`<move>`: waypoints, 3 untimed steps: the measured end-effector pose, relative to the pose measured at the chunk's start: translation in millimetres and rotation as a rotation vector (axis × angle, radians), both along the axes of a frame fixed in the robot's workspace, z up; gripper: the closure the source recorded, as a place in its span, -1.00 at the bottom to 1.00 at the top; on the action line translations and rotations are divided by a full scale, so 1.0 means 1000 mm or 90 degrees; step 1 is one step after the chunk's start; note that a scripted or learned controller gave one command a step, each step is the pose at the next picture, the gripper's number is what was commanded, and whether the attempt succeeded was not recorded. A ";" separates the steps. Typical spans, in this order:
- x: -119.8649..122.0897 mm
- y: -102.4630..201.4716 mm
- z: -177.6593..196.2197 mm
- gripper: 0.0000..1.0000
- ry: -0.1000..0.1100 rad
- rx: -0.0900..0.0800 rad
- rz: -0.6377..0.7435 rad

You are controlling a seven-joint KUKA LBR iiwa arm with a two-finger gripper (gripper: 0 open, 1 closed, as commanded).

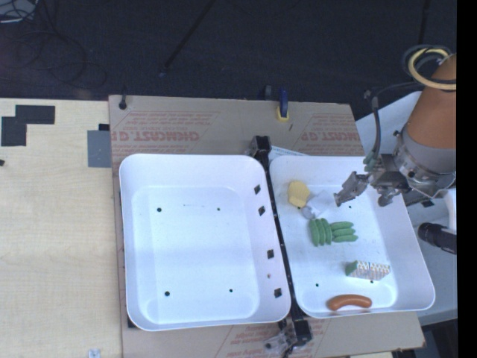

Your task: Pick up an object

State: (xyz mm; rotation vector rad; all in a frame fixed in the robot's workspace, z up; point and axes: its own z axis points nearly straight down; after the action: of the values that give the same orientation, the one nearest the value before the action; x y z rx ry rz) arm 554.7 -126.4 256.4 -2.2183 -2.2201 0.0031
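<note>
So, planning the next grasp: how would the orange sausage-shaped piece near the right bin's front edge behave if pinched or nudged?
The orange sausage looks smooth and rounded, so it may roll or slip sideways from a pinch. It seems small, probably light. It lies close to the right bin wall, which could crowd the fingers.

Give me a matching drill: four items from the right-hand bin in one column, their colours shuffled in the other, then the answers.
Things:
1. rounded lump near the divider, at the far end of the bin
2. bunch of pods in the middle of the bin
3. sausage by the near rim
4. orange-banded arm's claw over the far right of the bin

Colours:
A. green
B. grey metal
C. yellow
D. orange-red

Pairs: 1-C, 2-A, 3-D, 4-B
</note>
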 end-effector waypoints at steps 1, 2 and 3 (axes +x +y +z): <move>-0.080 0.016 -0.103 -1.00 0.008 0.003 -0.001; -0.057 0.045 -0.171 -1.00 -0.002 -0.002 -0.001; -0.058 0.043 -0.159 1.00 0.000 0.000 -0.006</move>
State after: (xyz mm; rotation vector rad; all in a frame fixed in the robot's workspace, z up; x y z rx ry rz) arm 496.4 -83.3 97.7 -2.2283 -2.2104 0.0036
